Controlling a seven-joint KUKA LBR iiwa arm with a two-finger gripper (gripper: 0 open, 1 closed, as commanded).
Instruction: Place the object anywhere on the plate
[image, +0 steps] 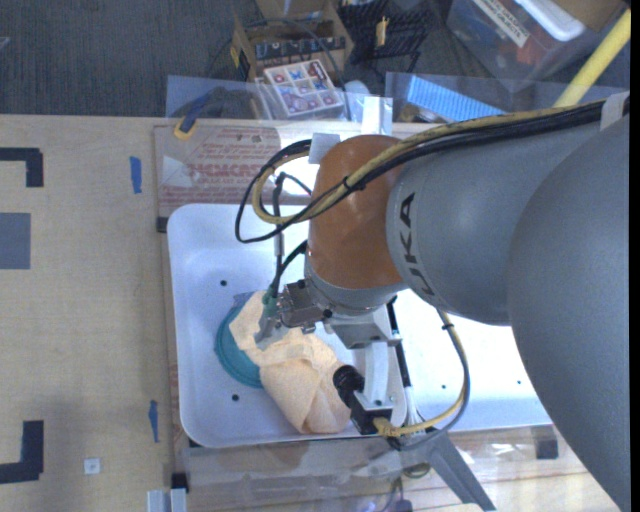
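Beneath the tool (272, 325), yellow cloth (300, 385) over teal plate (232, 355), tool state unclear

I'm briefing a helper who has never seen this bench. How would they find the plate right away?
Start at the white bin on the wooden bench, under the big grey arm with the orange band. In its lower half, just left of the arm's wrist, lies the plate, seen as a curved rim. It is teal, while the crumpled cloth covering most of it is pale yellow-orange.
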